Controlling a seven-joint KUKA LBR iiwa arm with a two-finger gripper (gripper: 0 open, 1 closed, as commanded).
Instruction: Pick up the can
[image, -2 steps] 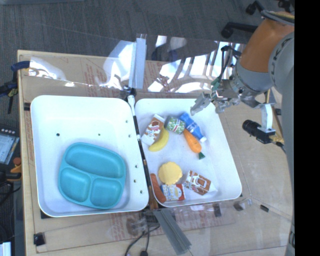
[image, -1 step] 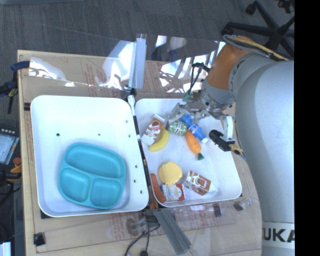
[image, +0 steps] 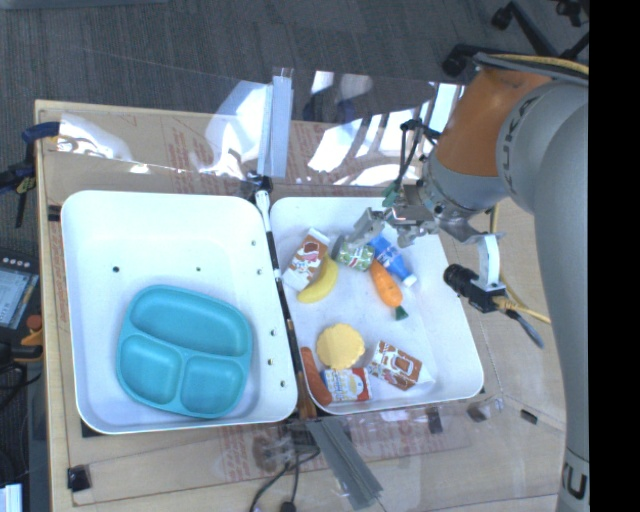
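Note:
The can (image: 352, 253) is small and green with a silvery end. It lies on its side near the back of the right bin (image: 455, 340), between a small white and red carton (image: 308, 257) and a blue bottle (image: 391, 258). My gripper (image: 393, 224) hangs just above and to the right of the can, over the blue bottle's upper end. Its fingers stand open with nothing between them. The grey arm with its orange band (image: 480, 120) comes in from the upper right.
The right bin also holds a banana (image: 318, 286), a carrot (image: 386, 285), a yellow round item (image: 340, 345), a sausage (image: 313, 376) and two printed packets (image: 398, 366). A blue divided plate (image: 186, 350) lies in the left bin (image: 100, 230).

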